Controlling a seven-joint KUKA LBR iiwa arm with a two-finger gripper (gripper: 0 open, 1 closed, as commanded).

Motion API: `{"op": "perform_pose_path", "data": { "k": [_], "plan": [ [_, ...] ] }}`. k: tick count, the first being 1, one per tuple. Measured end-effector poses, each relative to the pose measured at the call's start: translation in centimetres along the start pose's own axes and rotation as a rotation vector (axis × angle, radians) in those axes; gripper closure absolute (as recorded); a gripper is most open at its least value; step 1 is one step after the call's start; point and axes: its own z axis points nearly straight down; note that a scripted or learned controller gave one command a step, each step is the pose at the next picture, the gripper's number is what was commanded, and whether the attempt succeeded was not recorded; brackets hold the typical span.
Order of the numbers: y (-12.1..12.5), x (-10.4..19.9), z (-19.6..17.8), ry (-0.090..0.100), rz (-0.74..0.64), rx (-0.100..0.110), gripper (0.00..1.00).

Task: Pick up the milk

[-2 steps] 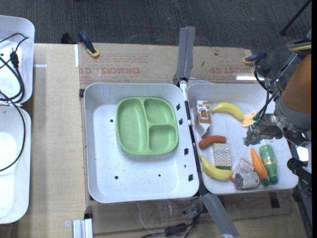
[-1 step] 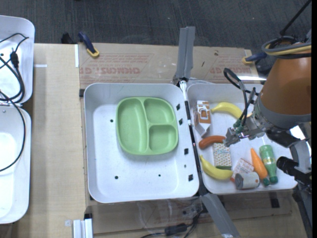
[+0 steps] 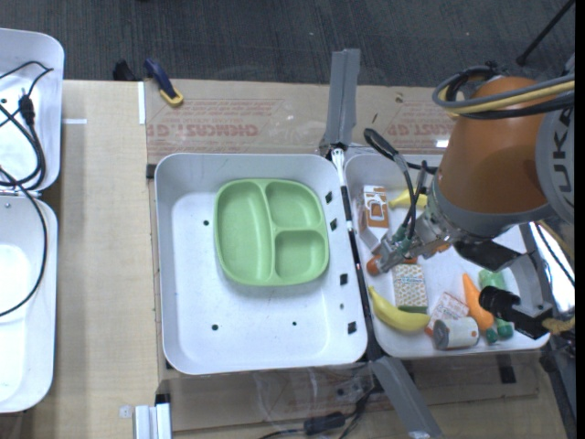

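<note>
The milk carton [image 3: 374,208] lies in the right bin [image 3: 402,344], just up-left of the gripper [image 3: 395,250]; its opening can't be told.

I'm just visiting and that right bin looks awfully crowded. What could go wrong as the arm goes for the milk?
The gripper is down among packed items, so it might close on the wrong one: a patterned carton lies just below it, an orange-and-white carton above. It could also nudge the banana or the small red-orange piece beside it.
</note>
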Motion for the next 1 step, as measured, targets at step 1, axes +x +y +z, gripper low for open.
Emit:
{"op": "perform_pose_path", "data": {
  "k": [1],
  "plan": [
    [2.21,4.81,3.02,0.001,-0.347,0.002,1.00]
  ]
}}
